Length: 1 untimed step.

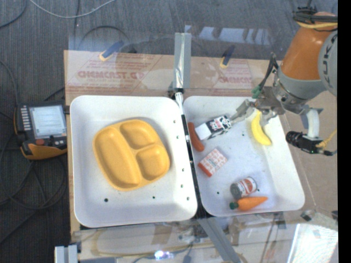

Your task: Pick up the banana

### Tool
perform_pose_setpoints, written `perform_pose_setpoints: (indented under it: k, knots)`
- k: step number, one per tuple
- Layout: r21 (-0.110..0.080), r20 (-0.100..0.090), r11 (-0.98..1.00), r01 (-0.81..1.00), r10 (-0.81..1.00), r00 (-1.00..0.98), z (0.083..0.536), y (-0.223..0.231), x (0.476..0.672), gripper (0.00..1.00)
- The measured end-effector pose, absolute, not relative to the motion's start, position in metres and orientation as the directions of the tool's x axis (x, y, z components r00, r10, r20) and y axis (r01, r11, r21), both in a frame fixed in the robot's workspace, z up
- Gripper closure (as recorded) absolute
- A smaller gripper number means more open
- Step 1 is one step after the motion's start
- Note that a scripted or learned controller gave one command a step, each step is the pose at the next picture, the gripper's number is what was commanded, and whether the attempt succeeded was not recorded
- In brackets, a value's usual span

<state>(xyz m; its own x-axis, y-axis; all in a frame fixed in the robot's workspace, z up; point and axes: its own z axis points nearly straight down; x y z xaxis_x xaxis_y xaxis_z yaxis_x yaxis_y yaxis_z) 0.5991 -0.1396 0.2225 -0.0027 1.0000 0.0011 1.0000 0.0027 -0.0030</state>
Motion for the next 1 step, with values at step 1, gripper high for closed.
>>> perform_pose_setpoints:
  k: [1]
  knots:
    - [-0.004, -0.002, 0.073, 0.997, 0.997, -0.073, 0.1258, -0.2088, 0.6242, 0.0]
